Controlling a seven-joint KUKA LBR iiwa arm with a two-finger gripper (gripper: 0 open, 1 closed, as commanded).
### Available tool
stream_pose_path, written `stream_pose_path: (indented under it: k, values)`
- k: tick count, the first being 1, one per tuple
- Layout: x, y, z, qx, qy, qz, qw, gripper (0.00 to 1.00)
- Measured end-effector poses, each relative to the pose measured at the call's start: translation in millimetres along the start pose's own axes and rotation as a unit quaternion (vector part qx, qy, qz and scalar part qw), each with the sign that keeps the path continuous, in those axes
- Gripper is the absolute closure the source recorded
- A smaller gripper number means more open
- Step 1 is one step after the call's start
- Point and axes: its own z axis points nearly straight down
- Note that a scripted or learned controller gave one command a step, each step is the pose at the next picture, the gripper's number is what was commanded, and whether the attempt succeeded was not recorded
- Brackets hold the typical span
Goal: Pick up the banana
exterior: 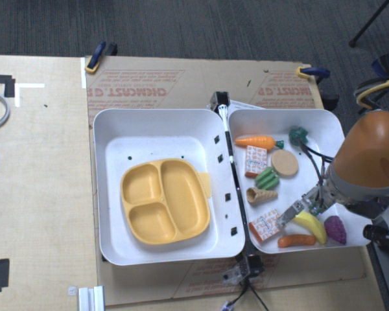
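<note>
**Gripper at the banana, grasp unproven**

In the right bin (pixel 330 125), near its front edge, the banana (pixel 311 225) lies flat, its curve running from upper left to lower right. It sits just beside a purple piece (pixel 335 229) on one side and just above a reddish sausage-like piece (pixel 296 240), with a printed carton (pixel 266 224) to its left. It looks like a small plastic toy: light, stiff and smooth, so likely to slip or roll out of a loose pinch. The best hold is probably across the thick middle, fingers set square to the curve, clear of its neighbours.

The arm comes in from the right, its orange band above the wrist, tilted down and leftward. The gripper (pixel 297 210) sits at the banana's upper left end, touching or nearly so. I cannot tell whether it is parted or closed.

The yellow divided plate (pixel 165 201) rests in the left bin (pixel 110 193).
</note>
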Motion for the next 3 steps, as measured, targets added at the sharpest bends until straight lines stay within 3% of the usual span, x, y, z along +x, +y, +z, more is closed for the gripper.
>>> stream_pose_path:
  k: [1,2,3]
  values:
    - [-1,1,-10,-0.001,-0.001,0.001,1.0000,1.00]
    - [60,36,-98,0.001,0.001,0.084,0.9965,1.00]
    - [104,63,-98,0.001,0.001,0.050,0.9987,1.00]
